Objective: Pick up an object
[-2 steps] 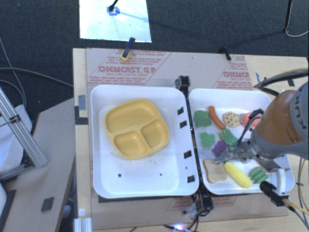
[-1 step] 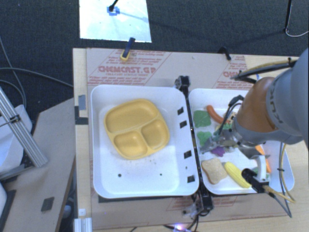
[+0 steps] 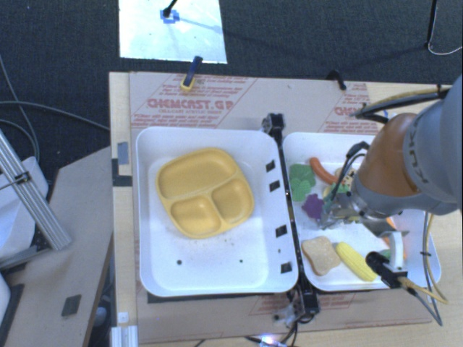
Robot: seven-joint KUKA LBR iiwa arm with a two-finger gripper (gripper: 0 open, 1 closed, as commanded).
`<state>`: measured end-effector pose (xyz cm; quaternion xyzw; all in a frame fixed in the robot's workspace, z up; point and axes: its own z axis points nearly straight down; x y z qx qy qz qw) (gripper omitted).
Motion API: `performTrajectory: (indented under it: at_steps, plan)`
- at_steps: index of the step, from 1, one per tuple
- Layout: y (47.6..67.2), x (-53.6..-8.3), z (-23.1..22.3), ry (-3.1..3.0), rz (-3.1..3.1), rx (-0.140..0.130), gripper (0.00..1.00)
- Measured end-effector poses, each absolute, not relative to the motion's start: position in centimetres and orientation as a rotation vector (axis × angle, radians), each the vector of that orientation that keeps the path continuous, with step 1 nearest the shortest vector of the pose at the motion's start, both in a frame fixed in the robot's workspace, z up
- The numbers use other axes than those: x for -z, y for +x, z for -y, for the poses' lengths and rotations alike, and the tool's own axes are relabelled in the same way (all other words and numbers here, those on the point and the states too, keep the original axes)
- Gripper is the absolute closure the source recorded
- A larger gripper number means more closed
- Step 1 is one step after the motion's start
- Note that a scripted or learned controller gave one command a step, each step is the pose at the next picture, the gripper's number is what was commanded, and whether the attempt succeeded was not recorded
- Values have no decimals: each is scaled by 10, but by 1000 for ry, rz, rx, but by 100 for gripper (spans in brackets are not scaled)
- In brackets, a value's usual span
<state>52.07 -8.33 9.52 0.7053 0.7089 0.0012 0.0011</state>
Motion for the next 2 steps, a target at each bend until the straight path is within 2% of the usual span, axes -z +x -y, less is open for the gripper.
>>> performTrajectory:
  at_steps: [1, 2]
  plan:
    - [521, -95, 83, 2215, -2225, -3, 0]
    - [513, -84, 82, 2220, -2224, 0, 0]
